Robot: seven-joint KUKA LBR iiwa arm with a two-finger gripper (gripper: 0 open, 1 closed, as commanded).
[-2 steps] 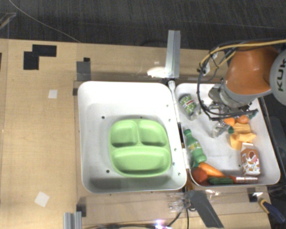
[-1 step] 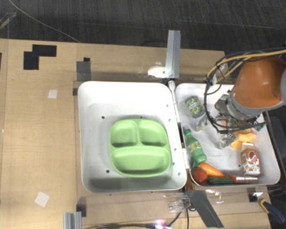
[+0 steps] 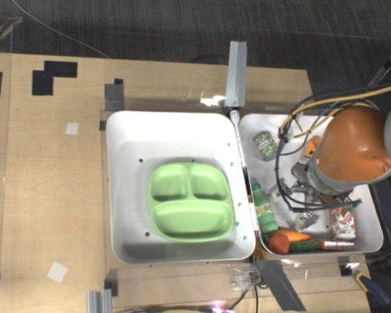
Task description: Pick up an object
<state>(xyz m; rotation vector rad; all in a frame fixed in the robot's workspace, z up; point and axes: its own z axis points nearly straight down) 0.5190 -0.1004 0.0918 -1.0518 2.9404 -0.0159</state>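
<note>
- The arm enters from the right of the frame and hangs over the right bin, its orange band uppermost, so the wrist blocks the view of the tool beneath.
- Gripper: sits low among the cables at centre right; whether it is released or clenched cannot be told, and nothing is visibly between its tips.
- Candidate objects lie in the right bin: a carrot and a green bottle along the lower left wall, a red-and-white carton at lower right, a small green-labelled can at upper left.
- The green divided tray rests flat at the centre of the left bin, apart from the arm.
- Judgement: the arm is positioned over the clutter to attempt a pick there; no lift is evident yet.
</note>
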